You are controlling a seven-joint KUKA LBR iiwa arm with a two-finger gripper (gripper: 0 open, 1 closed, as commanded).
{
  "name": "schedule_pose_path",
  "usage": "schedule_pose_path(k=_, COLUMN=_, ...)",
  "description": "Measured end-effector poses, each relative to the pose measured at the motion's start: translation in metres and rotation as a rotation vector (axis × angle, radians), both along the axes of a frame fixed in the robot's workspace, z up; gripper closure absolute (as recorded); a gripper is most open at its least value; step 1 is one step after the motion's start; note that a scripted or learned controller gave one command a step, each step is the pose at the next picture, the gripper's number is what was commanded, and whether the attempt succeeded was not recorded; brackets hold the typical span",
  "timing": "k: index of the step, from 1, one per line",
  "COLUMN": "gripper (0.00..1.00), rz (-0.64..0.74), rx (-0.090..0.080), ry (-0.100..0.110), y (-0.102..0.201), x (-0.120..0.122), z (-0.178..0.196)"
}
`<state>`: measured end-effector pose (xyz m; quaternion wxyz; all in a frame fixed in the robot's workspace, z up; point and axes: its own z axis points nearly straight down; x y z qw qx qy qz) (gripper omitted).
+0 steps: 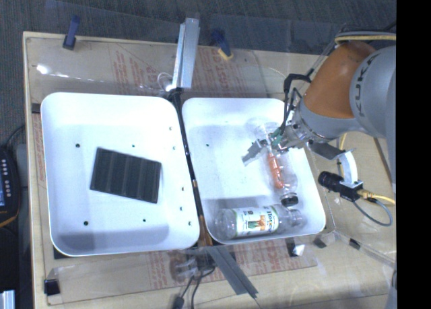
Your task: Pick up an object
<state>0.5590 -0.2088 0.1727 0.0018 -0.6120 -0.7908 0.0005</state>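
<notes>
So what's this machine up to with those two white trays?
The grey robot arm with the orange band reaches in over the right-hand white bin. Its gripper sits low, just above a small clear plastic bottle with orange contents. A larger clear bottle with a green and orange label lies on its side along that bin's near wall. The left-hand white bin holds a flat dark ribbed rectangular panel. I can't see anything held yet.

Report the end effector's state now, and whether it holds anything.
End effector: over the right bin, by the small clear bottle with orange contents; open or closed cannot be told, and no grasp is visible.
</notes>
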Motion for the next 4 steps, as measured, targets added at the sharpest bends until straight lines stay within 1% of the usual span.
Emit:
schedule_pose_path(k=1, gripper=0.00, rz=0.016, rx=-0.001, ry=-0.001, y=-0.001, x=-0.031, z=-0.032)
schedule_pose_path(k=2, gripper=0.00, rz=0.142, rx=-0.002, ry=-0.005, y=-0.001, x=-0.032, z=-0.005)
schedule_pose_path(k=3, gripper=0.00, rz=0.138, rx=-0.003, ry=-0.005, y=-0.002, x=-0.016, z=-0.029)
schedule_pose_path(k=4, gripper=0.00, rz=0.208, rx=-0.005, ry=-0.008, y=-0.001, x=-0.017, z=-0.020)
